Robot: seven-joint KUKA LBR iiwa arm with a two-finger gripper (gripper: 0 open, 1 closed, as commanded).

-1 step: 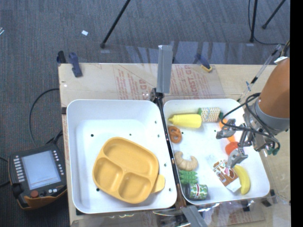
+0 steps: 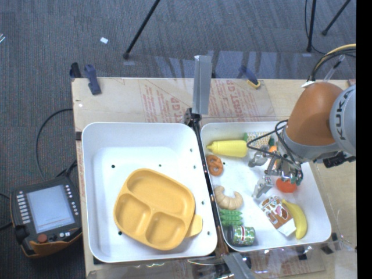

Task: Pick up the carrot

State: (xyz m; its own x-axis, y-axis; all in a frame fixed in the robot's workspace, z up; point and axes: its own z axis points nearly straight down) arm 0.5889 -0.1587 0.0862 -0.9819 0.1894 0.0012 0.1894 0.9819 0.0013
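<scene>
An orange-red rounded piece (image 2: 286, 184), which I take for the carrot, lies in the right bin (image 2: 318, 197) toward its right side, partly covered by the wrist. My gripper (image 2: 274, 180) hangs low over the bin just left of it. It is open, with one grey finger (image 2: 261, 188) splayed out to the left. The orange piece sits against the gripper's right side; I cannot tell whether it is between the fingers. The arm's orange band (image 2: 312, 118) hides the bin's far right corner.
In the right bin lie a yellow corn-like piece (image 2: 229, 148), a pretzel (image 2: 215, 165), a croissant (image 2: 228, 199), green pods (image 2: 231, 217), a can (image 2: 243, 235), a carton (image 2: 278, 212) and a banana (image 2: 298, 217). The left bin (image 2: 104, 150) holds a yellow divided plate (image 2: 154, 208).
</scene>
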